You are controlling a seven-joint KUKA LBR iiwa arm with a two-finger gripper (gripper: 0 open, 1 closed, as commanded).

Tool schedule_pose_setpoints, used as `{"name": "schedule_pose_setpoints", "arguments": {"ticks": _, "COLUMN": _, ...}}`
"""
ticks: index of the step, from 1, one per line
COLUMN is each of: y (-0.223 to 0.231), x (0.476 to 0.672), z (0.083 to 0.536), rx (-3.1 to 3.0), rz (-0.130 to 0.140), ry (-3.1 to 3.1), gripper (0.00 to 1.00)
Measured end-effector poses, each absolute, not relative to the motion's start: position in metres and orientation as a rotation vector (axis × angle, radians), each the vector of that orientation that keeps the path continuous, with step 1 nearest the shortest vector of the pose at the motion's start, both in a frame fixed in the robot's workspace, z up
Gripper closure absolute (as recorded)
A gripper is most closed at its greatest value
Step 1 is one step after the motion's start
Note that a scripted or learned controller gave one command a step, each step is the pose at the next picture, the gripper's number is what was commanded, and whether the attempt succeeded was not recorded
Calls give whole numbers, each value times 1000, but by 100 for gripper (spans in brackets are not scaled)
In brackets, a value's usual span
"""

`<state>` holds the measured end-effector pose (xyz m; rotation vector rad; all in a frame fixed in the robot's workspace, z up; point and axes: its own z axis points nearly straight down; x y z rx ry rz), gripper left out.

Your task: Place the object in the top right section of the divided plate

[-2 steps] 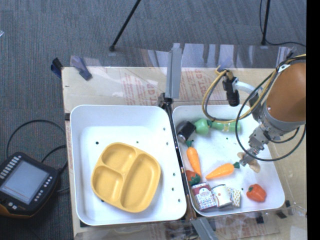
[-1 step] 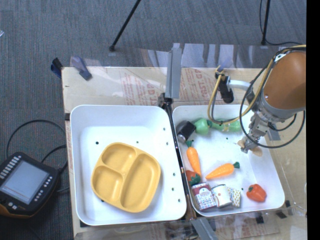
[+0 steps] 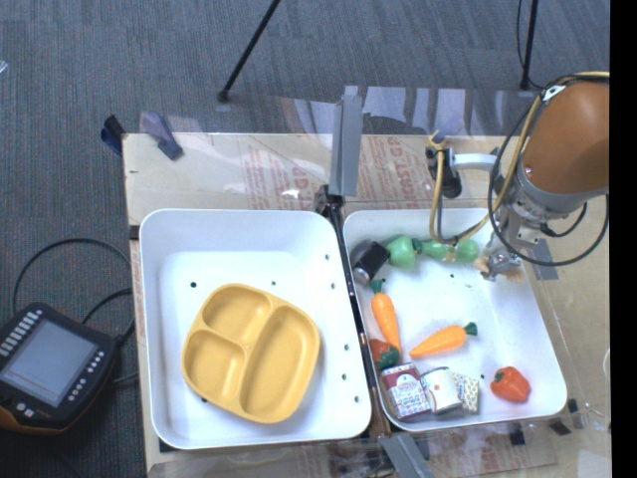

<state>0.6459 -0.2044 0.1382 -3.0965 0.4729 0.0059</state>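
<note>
Grey carpet lay round the bench w/ two white bins. Divided plate sat in left bin, long axis approx 10-to-4 o'clock. Gripper hung at right bin 1 o'clock edge; can't tell its state. Nothing visibly held, so prob. pre-pick; target object unclear. Next: descend, grasp, carry over.

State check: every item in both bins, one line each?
Plate: bare, left bin, lying flat.
Carrots: lying loose, right bin.
Pepper: loose, front right corner.
Green toy: lying at back wall.
Packets: at front wall.
Gripper: at right bin's back right, holding nothing visible.
</note>
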Motion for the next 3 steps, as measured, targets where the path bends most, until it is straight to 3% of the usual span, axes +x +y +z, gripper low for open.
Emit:
{"name": "schedule_pose_setpoints", "arguments": {"ticks": 2, "y": -188, "x": 651, "z": 152, "rx": -3080, "rz": 3, "ry": 446, "gripper": 100}}
{"name": "schedule_pose_setpoints", "arguments": {"ticks": 3, "y": -190, "x": 644, "z": 225, "rx": -2990, "rz": 7, "ry": 928, "gripper": 100}}
